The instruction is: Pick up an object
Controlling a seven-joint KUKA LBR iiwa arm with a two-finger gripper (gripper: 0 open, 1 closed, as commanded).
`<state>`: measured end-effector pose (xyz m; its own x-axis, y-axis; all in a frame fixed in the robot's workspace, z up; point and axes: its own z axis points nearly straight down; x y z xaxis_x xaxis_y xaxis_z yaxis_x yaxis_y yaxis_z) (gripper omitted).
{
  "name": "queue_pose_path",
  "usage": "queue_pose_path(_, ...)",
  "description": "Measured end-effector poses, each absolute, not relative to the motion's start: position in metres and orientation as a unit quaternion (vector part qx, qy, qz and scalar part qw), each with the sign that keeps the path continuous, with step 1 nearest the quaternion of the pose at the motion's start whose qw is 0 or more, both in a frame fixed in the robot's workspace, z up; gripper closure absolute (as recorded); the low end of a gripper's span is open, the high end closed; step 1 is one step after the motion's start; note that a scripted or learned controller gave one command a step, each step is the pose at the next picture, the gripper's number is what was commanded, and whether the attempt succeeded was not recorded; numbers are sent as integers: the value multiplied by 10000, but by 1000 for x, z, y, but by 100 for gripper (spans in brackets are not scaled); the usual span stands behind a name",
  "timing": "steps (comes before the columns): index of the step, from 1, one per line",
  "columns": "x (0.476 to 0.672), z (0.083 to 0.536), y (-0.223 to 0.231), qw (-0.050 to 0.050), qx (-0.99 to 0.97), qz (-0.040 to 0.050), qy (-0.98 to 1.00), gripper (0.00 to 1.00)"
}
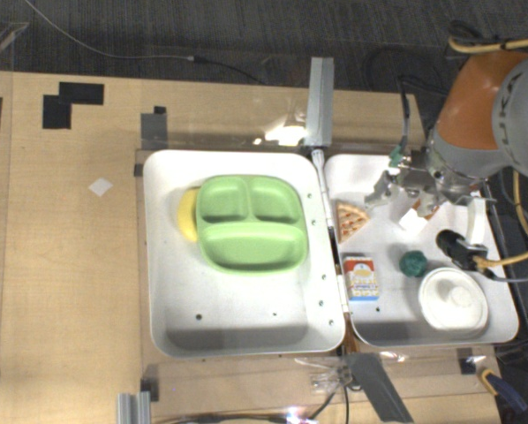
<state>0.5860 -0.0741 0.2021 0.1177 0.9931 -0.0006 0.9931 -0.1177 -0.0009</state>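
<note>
Looks like the gripper (411, 193) hangs over the right bin (370, 325) to pick among the clutter; can't tell its grip state; green tray (249, 222) sits apart.

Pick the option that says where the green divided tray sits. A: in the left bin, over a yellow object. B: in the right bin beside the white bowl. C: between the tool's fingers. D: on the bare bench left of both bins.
A: the green divided tray lies in the left bin, with a yellow object peeking out along its left edge.
</note>
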Motion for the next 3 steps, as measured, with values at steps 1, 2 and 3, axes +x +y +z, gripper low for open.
queue_pose_path(1, 526, 117, -159, 7, -7899, 7, -6132, 0)
queue_pose_path(2, 530, 87, -154, -25, -7876, -21, -6162, 0)
queue_pose_path(3, 533, 97, -155, -48, -7869, -29, -6171, 100)
